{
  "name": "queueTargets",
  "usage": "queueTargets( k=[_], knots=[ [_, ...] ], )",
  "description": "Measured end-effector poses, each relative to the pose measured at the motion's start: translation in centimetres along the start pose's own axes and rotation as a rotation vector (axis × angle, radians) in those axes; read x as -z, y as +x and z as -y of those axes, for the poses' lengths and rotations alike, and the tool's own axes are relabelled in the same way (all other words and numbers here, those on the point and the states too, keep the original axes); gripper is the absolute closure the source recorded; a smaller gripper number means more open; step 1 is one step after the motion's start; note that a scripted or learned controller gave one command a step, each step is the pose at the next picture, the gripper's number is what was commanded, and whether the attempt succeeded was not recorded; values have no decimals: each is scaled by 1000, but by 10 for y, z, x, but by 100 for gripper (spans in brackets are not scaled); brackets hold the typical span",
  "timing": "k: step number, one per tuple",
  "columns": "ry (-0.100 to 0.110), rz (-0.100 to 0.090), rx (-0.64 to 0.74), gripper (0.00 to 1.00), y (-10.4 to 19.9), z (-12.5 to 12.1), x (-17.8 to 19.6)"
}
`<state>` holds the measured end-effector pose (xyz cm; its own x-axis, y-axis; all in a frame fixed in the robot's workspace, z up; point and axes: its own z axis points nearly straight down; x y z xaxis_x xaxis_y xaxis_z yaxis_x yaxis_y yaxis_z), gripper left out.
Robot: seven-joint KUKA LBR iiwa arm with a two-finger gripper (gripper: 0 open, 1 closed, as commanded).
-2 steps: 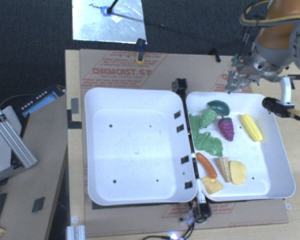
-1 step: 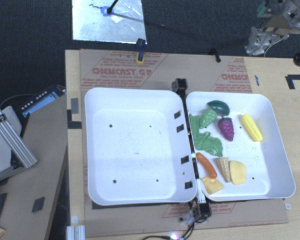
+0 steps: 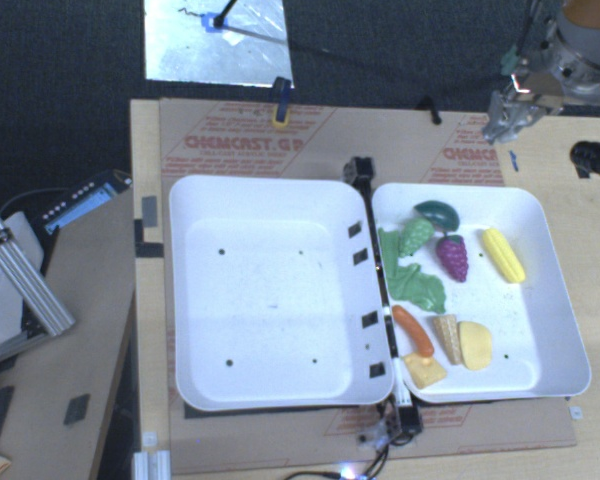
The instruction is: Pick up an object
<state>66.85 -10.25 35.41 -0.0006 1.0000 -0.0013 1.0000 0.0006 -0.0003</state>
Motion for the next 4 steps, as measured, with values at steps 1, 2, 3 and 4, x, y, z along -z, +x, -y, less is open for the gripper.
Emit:
queueTargets(
  k=[1,2,3,4],
  knots=[
    [-7,2,6,100,1,-1,15],
    [-2,0,1,100,-4,0,-12],
    [-8,2,5,100,-4,-1,1],
    [-1,0,2,100,-2,0,-32]
  ],
)
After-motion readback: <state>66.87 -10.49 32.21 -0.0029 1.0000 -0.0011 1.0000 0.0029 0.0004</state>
